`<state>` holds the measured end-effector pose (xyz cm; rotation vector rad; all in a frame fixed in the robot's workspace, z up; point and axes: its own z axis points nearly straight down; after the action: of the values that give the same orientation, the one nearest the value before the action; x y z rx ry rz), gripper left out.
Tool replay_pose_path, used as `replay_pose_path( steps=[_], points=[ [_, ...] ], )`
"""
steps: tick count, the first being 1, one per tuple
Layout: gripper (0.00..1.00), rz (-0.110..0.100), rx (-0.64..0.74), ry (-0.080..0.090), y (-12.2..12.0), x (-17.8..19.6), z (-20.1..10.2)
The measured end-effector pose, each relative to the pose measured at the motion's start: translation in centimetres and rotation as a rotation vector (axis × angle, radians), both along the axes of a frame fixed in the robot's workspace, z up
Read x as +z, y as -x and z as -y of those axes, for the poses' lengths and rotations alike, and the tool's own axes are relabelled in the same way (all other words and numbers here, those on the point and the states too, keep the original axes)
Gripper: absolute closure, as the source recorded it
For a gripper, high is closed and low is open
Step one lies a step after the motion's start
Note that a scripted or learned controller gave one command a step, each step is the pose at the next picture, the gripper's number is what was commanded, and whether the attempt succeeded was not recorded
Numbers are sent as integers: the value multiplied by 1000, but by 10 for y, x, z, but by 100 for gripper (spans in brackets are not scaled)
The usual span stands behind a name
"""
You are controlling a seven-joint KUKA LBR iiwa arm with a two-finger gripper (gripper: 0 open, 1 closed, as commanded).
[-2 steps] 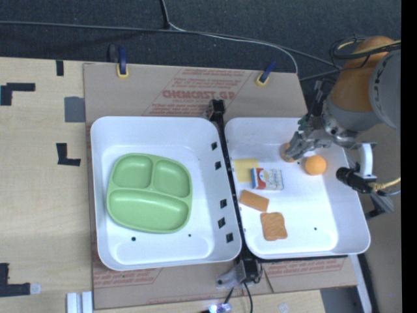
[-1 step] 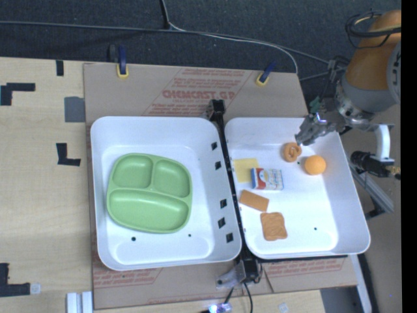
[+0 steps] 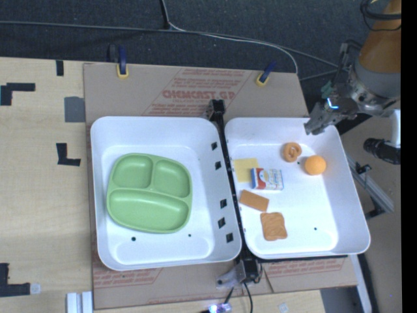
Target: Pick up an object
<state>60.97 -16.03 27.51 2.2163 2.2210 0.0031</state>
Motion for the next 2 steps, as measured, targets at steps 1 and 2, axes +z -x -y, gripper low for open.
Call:
replay_pose_path(
  steps=[1, 2],
  points=[
    [100, -6, 2, -1, 2, -17, -49],
    [100, -7, 4, -3, 9, -29, -105]
  ],
)
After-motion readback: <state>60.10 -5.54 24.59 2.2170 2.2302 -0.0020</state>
